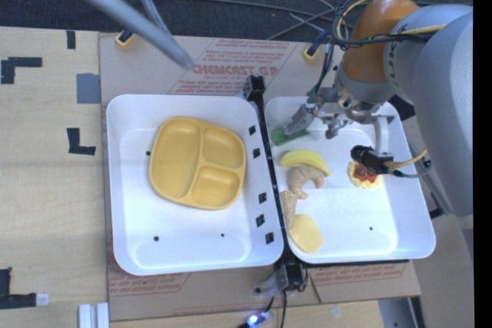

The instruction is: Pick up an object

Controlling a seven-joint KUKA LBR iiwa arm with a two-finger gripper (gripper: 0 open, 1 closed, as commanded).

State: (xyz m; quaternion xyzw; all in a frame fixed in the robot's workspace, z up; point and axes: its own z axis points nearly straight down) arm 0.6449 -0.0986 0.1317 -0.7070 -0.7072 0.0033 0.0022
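We saw the gripper (319, 121) lowered over the far left corner of the right bin (400, 230), its fingers spread apart and grasping nothing, and we judged it was placed there to come down on the green thing (278, 137) lying just beside its left finger against the bin's wall. That green piece looked small, flat and elongated, partly tucked under the finger, so we could not tell its full shape. Nearer lay a banana (304, 160), a tan croissant (304, 180), a pale yellow piece (305, 233) and a red-and-yellow toy (363, 174), while the left bin (131, 242) held a yellow divided plate (197, 162).
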